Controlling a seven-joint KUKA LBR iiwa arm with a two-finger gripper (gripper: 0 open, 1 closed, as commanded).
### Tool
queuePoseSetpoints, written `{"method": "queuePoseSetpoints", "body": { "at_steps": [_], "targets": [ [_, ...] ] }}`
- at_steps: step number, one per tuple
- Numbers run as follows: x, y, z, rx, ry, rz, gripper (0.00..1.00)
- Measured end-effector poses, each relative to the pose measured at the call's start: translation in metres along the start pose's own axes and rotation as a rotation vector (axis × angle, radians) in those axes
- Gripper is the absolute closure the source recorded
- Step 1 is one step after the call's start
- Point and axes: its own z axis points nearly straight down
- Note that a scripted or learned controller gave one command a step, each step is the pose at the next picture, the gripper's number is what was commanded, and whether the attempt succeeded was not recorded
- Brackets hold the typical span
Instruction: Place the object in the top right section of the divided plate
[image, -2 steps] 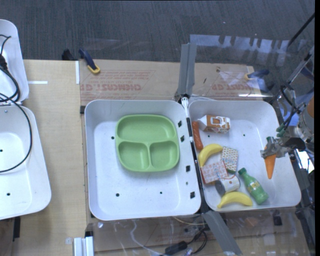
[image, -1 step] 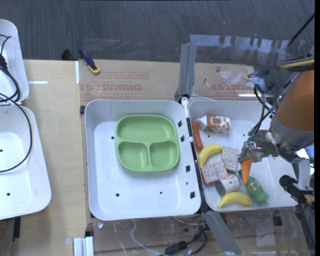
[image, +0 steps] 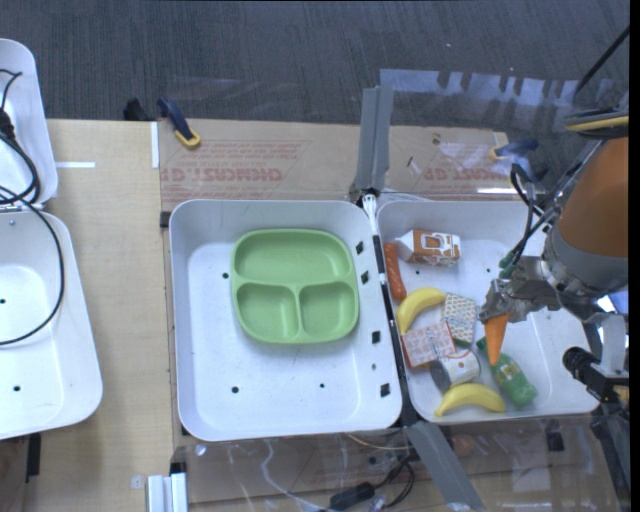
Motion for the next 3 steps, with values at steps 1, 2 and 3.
{"method": "queuePoseSetpoints", "body": {
  "at_steps": [1,2,3],
  "targets": [
    [0.063,-0.001,-0.117,-0.006,0.000,0.357,1.00],
    [0.123,-0.026,-0.222,-0.006,-0.001,0.225,1.00],
    [0.198,-0.032,-0.064,-0.005,-0.001,-0.144,1.00]
  ]
}}
